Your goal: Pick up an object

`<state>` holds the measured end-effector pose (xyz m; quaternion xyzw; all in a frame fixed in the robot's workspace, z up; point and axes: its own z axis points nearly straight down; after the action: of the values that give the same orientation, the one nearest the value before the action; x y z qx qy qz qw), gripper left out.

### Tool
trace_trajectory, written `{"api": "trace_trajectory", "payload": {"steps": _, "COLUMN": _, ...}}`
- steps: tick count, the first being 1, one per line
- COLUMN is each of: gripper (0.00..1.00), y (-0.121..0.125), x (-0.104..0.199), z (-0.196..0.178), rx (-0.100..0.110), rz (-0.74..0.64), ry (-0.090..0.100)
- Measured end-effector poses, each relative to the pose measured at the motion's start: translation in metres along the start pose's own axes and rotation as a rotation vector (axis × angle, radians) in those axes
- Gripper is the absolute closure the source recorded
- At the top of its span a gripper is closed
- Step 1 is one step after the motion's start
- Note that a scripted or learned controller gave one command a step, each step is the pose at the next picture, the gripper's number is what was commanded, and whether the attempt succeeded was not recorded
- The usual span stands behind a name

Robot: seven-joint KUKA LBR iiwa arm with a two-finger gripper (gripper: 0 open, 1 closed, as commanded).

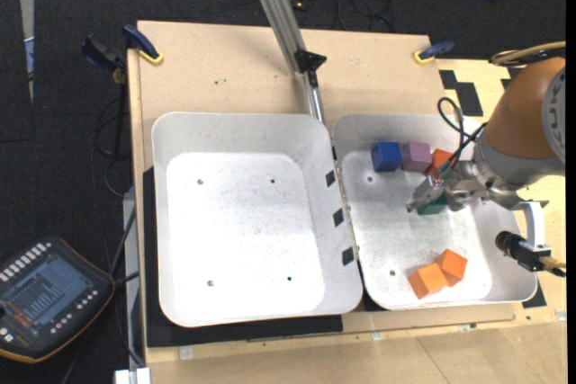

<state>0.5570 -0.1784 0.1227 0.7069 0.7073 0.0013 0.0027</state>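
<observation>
Bins sit side by side on the bench (pixel 225 58): the left bin (pixel 171 220) and the right bin (pixel 378 265), which holds all the loose pieces. From the right bin's middle, a blue block (pixel 386 156) lies toward twelve o'clock, with a purple block (pixel 417 155) touching its three-o'clock side and an orange piece (pixel 440 161) just beyond that, partly hidden by the arm. Two orange blocks (pixel 439 273) rest together toward five o'clock, the upper one tilted against the lower. The arm (pixel 526 126) comes in from three o'clock, and its gripper (pixel 430 200) is low over the bin's middle, below the purple block. A dark green thing (pixel 433 209) shows right at the fingertips, but whether the gripper is open, closed or clamped on it cannot be told from this slant. A teach pendant (pixel 45 297) lies on the floor at eight o'clock.
</observation>
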Motion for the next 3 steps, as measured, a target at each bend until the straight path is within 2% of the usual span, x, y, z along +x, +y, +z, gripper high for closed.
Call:
{"api": "trace_trajectory", "payload": {"steps": 1, "gripper": 1.0, "y": -0.001, "x": 0.0, "z": -0.007, "rx": 0.003, "rz": 0.001, "ry": 0.001}}
{"api": "trace_trajectory", "payload": {"steps": 3, "gripper": 1.0, "y": 0.002, "x": 0.007, "z": -0.131, "rx": -0.002, "rz": -0.004, "ry": 0.0}}
